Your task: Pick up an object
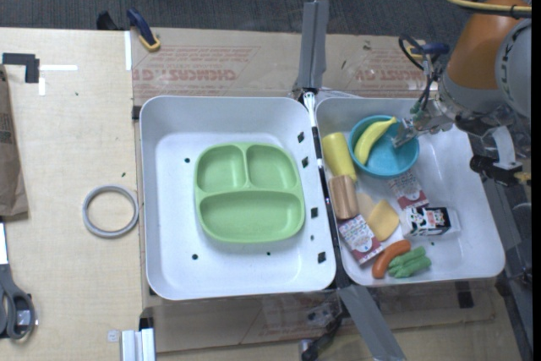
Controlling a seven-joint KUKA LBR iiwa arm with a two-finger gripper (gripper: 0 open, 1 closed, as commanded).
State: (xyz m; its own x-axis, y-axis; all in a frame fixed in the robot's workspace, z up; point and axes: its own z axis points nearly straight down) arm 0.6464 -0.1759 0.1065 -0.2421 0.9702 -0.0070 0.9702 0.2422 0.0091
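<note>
My gripper [409, 132] hangs low in the right bin [478, 216], at the right rim of a blue bowl [390, 159]. A yellow banana [371, 139] lies in that bowl. The gripper's tip touches or nearly touches the rim. To the left of the bowl a yellow cylinder [336, 153] lies above a tan bread roll [344, 197]. In front of the bowl sit a cheese wedge [383, 220], a small milk carton [428, 221], a red packet [357, 235], an orange carrot [390, 259] and a green pea pod [411, 265].
The left bin [156, 182] holds a green divided plate [249, 192]. On the bench to the left lie a tape ring [110, 210], scissors [13, 314] and a brown bag [8, 152]. A blue clamp [144, 29] sits at the back.
</note>
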